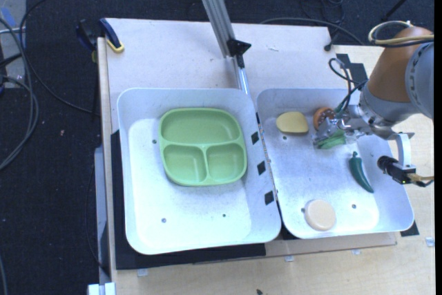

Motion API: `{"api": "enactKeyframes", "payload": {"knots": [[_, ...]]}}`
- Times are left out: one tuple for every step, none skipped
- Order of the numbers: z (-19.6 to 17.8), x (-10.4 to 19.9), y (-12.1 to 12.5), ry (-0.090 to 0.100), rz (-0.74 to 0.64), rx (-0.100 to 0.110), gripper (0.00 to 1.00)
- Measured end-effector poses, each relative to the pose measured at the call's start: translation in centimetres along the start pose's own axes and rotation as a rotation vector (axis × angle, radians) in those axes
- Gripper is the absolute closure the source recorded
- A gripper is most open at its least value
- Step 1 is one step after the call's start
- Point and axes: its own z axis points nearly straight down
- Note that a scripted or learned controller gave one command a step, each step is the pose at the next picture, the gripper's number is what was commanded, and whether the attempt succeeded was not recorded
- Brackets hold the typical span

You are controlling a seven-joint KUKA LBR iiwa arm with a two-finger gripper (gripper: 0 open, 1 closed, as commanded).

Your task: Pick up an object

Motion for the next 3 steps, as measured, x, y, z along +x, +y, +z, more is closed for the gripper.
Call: {"api": "enactKeyframes", "payload": {"knots": [[-1.0,0.0,0.0,0.000,-0.001,-0.001,1.00],[-7.0,-0.1,1.1,0.004,-0.001,0.005,1.00],[-13.3,-0.2,0.7,0.004,-0.001,0.004,1.00]]}}
